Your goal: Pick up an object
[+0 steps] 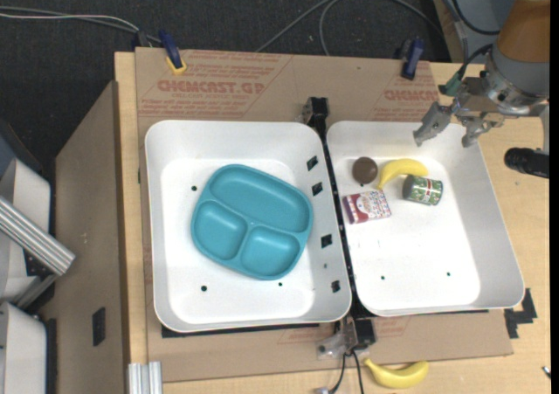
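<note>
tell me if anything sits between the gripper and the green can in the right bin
Nothing visible does. The gripper hangs open over the right bin's upper edge, and bare white floor lies between it and the green can. The banana touches the can's left side, which could crowd a grasp.

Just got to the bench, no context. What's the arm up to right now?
The grey KUKA arm's end effector hangs over the far edge of the right white bin, open and holding nothing. Below it in that bin lie a yellow banana, a green tin can, a small brown ball and a red-and-white carton. The left white bin holds a teal sectioned plastic tray. Nothing has been picked up.
</note>
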`<state>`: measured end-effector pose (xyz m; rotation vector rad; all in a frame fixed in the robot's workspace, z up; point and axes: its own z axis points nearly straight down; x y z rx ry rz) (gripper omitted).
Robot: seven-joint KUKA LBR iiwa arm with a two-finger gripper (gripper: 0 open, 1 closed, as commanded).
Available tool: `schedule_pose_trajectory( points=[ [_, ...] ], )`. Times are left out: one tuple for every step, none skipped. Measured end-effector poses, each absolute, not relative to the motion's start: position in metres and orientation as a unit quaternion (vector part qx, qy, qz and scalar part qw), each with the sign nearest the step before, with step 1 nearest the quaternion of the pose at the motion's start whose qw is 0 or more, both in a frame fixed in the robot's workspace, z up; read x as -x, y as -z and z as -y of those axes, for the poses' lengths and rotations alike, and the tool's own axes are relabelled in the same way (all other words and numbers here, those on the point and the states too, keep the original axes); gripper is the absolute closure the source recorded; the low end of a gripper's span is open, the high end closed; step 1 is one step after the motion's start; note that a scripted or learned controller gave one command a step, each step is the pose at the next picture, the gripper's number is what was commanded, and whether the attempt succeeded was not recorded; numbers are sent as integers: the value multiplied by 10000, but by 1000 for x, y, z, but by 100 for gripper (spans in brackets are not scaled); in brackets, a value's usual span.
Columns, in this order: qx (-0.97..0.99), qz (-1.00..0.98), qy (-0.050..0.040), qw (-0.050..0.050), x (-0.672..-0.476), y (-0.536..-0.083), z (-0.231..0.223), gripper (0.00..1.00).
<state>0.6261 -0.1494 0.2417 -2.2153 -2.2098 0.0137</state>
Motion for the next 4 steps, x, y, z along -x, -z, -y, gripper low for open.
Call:
schedule_pose_trajectory(
  points=[
    [7069, 7073, -2, 4, -628, -250, 149, 0],
    [7064, 7078, -10, 17, -638, -202, 149, 0],
    [7064, 7078, -15, 26, -648, -149, 149, 0],
    [7062, 7080, -12, 20, -655, -90, 144, 0]
  ],
)
